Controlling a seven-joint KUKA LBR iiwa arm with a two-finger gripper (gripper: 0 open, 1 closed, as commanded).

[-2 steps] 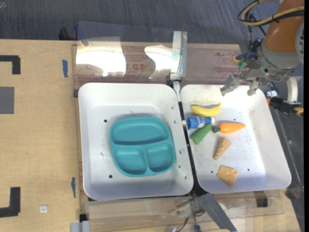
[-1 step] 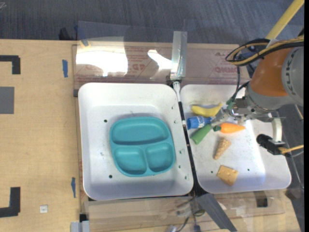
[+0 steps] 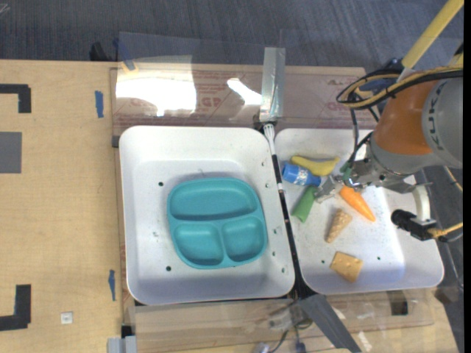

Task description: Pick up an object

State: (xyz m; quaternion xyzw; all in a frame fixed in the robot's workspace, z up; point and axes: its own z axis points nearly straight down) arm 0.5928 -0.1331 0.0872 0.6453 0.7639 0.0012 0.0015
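Orange carrot (image 3: 358, 204) beside end effector (image 3: 340, 184), grip unclear, banana (image 3: 315, 165), blue bottle (image 3: 296, 174) crowding.

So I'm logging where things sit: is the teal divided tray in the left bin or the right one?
In the left bin: the teal tray lies flat at its middle, apart from the toy food in the right bin.

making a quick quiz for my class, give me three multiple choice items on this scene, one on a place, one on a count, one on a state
1. Where does the teal divided plate lie?
A. left bin
B. right bin
C. on the bench

2. How many compartments has the plate?
A. two
B. three
C. five

3. How does the orange carrot lie?
A. standing upright
B. flat on the right bin floor
C. on the plate

Answers:
1 A, the plate sits inside the left bin.
2 B, one long section and two smaller ones show.
3 B, it lies on its side just below the hand.
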